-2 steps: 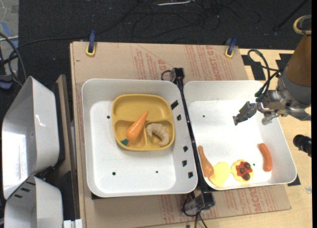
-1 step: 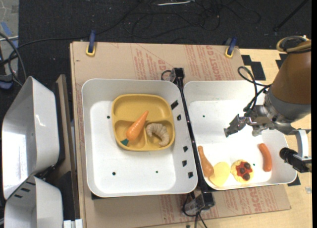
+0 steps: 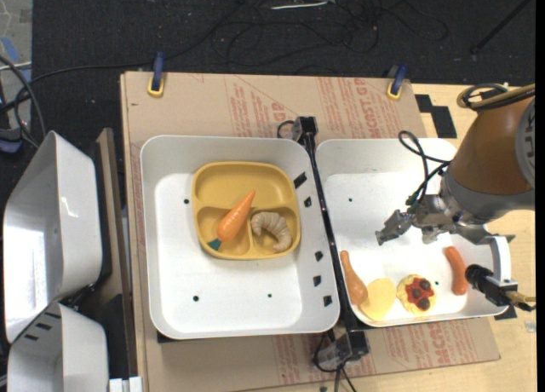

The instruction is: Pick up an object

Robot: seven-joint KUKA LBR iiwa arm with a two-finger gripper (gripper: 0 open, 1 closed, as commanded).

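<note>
My gripper (image 3: pixel 393 228) hangs over the middle of the right bin (image 3: pixel 366 169), its dark fingers pointing left with nothing seen between them. Below it on the bin floor lie an orange drumstick-shaped piece (image 3: pixel 352 277), a pale yellow round piece (image 3: pixel 381 298), a small pizza-like disc with red toppings (image 3: pixel 416 293) and a red-orange sausage (image 3: pixel 456 269). In the left bin (image 3: pixel 170 288) sits a yellow divided plate (image 3: pixel 209 179) holding a carrot (image 3: pixel 236 216) and a pale shrimp-like piece (image 3: pixel 272 228).
The arm's orange band and grey wrist (image 3: pixel 498 169) cover the right bin's right side. Both bins rest on a cardboard sheet (image 3: pixel 255 100) with two clamps at its back edge. White containers (image 3: pixel 47 228) stand at far left.
</note>
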